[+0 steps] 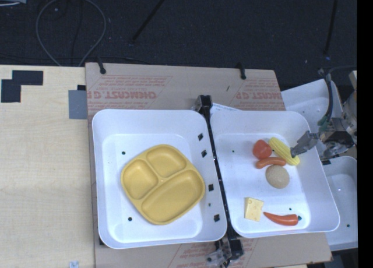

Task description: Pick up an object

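Observation:
The right bin holds several toy foods. A red tomato, a yellow corn cob and an orange-red sausage lie bunched together near its far right side. Just below them rests a beige potato. A cheese wedge and a red chili pepper lie near the front wall. My gripper reaches in over the bin's right rim, its tip just right of the corn cob. Nothing is seen held in it.
A yellow divided plate lies in the left bin. A black clip-studded divider runs between the bins. White sheeting lies right of the right bin, beneath the arm.

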Controlling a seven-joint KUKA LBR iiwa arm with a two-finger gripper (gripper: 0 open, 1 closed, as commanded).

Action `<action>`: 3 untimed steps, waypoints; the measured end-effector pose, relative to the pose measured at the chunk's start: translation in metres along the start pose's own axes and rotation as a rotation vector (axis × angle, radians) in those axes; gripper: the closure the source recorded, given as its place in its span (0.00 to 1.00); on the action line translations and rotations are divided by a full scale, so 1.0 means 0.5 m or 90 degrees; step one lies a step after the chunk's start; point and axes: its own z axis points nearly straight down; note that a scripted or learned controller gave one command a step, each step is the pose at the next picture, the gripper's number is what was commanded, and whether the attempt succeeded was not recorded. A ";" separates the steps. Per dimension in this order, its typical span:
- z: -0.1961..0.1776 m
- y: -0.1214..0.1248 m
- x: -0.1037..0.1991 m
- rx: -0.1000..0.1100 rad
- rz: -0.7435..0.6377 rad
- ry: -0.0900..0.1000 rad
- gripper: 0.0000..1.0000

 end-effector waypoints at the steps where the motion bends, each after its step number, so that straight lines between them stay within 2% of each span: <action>1: -0.011 0.004 0.000 -0.007 -0.002 -0.002 0.00; 2: 0.107 -0.008 -0.012 -0.002 -0.001 0.000 0.00; 3: 0.232 -0.013 0.002 -0.002 -0.002 0.001 0.00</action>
